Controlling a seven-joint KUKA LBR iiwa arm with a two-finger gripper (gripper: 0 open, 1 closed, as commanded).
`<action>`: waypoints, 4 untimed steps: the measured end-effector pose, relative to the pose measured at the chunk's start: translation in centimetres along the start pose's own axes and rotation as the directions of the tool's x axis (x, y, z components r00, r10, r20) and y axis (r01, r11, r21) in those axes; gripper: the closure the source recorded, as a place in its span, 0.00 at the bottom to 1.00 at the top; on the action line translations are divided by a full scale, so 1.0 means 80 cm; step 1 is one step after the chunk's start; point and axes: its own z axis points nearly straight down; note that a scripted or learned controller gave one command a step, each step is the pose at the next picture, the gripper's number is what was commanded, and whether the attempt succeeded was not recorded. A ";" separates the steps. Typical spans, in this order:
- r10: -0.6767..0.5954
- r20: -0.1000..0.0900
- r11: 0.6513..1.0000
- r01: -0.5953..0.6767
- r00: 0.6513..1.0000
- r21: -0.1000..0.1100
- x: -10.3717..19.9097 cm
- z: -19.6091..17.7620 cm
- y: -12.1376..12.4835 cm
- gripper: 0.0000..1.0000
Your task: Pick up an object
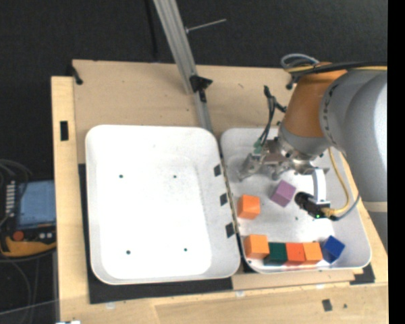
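From the camera view, your end effector hangs low over the far half of the right bin, and you cannot tell from here whether it is clenched or released; nothing is visibly caught in it. Just beside it, toward the bin's middle, sits a purple block, tilted on a corner. An orange cube rests near the bin's left wall. Along the near edge runs a tight row: orange block, green block, two more orange ones, and a blue block at the near right corner. These look small, rigid and light, probably smooth-faced. Take the purple one across two flat opposite faces; its tilt may make it slip or roll.
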 end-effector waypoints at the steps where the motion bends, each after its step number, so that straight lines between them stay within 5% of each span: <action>1: 0.008 -0.003 1.000 -0.008 1.000 -0.010 0.000 -0.019 0.003 1.00; 4: -0.008 -0.002 1.000 0.008 1.000 -0.011 -0.005 -0.176 0.003 1.00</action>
